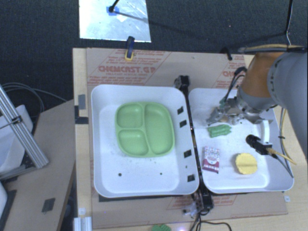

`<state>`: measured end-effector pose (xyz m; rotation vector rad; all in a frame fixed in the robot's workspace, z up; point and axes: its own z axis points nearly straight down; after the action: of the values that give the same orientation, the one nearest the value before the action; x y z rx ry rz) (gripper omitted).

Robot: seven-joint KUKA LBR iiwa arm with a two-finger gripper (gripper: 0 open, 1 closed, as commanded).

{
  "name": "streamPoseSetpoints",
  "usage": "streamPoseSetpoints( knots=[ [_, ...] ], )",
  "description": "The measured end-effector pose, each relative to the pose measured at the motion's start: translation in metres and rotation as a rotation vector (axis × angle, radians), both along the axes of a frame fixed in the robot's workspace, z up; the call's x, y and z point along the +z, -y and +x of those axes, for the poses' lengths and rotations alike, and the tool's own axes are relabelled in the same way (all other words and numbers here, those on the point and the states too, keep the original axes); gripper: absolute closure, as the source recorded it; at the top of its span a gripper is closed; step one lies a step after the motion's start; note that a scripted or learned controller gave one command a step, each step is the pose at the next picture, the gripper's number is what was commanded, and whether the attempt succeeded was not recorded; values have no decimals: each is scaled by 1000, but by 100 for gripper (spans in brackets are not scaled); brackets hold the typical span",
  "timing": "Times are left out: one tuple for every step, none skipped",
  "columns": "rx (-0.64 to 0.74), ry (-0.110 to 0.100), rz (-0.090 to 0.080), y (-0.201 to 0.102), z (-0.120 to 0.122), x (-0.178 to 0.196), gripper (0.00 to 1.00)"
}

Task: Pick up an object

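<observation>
- the hand (220, 117) hangs over the far left part of the right bin (202, 99), at the end of the grey arm (285, 81) that reaches in from the right, its orange band showing above the wrist
- from this slant i cannot tell how far the hand is open, nor whether it grips anything
- the green piece (219, 130), a short bar lying flat and crosswise on the bin floor, sits just beside the hand on its near side; whether the two touch i cannot tell
- the carton (211, 159), small, red and white, lies nearer the camera than the green piece, close to the right bin's left wall and apart from the hand
- the yellow lump (246, 163) lies to the right of the carton, in the near part of the same bin, well apart from the hand
- bare white floor shows between these three things, so none touches another
- the left bin (103, 129) holds a pale green plate (144, 129) with three compartments, flat and about in its middle
- the two bins' walls meet in a ridge set with black clips (183, 124), which runs between the plate and the hand
- both bins rest on a brown board (144, 67) with red print, laid on the worktop (79, 71); a yellow clamp (129, 52) grips the board's far edge
</observation>
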<state>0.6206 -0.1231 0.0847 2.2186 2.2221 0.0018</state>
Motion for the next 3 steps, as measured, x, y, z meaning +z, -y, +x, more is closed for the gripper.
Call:
streamPoseSetpoints(
  knots=[
    [-1, -3, 0, 6, -18, 0, 0],
    [0, 3, 0, 6, -16, 11, 100],
    [0, 2, 0, 6, -16, 11, 0]
  ],
)
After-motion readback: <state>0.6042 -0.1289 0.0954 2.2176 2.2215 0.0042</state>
